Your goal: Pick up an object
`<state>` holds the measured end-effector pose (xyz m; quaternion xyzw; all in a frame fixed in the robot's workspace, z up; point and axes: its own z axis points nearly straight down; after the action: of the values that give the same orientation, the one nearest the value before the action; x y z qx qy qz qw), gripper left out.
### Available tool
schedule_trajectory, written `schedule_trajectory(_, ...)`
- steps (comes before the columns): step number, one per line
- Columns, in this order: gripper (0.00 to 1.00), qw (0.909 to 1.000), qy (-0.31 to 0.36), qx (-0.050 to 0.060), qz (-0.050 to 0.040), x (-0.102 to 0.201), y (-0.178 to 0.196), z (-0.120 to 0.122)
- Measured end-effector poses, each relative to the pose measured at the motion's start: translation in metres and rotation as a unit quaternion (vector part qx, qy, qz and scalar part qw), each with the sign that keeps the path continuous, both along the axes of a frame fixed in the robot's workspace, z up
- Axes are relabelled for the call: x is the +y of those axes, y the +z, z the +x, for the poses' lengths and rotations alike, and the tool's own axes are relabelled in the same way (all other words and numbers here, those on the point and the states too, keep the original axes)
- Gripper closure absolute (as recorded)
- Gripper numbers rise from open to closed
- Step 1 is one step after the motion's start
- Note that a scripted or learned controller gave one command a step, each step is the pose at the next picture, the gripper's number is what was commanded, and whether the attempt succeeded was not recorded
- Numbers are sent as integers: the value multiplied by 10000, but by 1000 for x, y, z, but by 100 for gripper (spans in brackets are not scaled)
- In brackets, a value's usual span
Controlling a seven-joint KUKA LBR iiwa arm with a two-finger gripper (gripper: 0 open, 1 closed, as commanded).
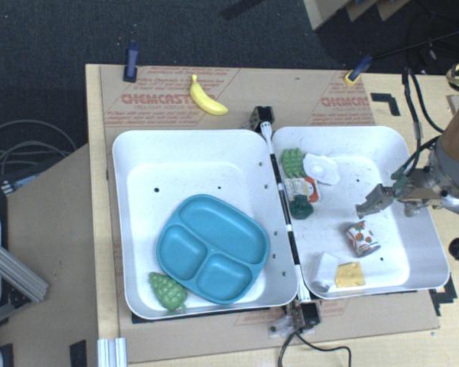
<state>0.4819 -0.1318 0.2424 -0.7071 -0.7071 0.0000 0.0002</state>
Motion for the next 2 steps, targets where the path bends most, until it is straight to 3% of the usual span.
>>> schedule_trajectory(1,0,10000,-5,-6,-3,-18,-158,5)
schedule_trajectory(2,100,10000,-10,-15,-6,-18,-148,6)
